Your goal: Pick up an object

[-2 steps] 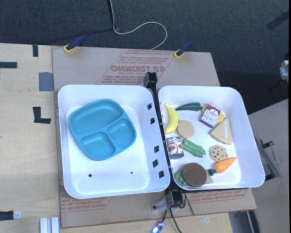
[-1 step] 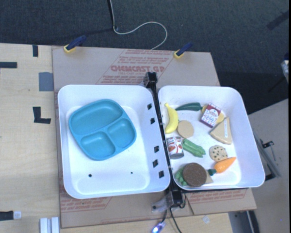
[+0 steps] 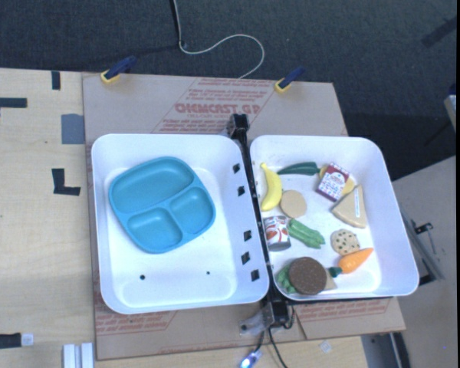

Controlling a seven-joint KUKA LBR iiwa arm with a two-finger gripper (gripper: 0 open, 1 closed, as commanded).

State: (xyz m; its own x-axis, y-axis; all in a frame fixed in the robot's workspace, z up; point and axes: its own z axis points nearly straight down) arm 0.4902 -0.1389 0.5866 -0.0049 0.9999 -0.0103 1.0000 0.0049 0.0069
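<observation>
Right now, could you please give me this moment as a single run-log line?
stage: pre-grasp | left bin: blue tray | right bin: banana, can, carrot, cookie, other toy food | lifted: nothing

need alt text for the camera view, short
Two shallow white bins sit side by side on a bench: the right bin holds toy food including a banana, a carrot and a small can, and the left bin holds a blue divided plate.
</observation>
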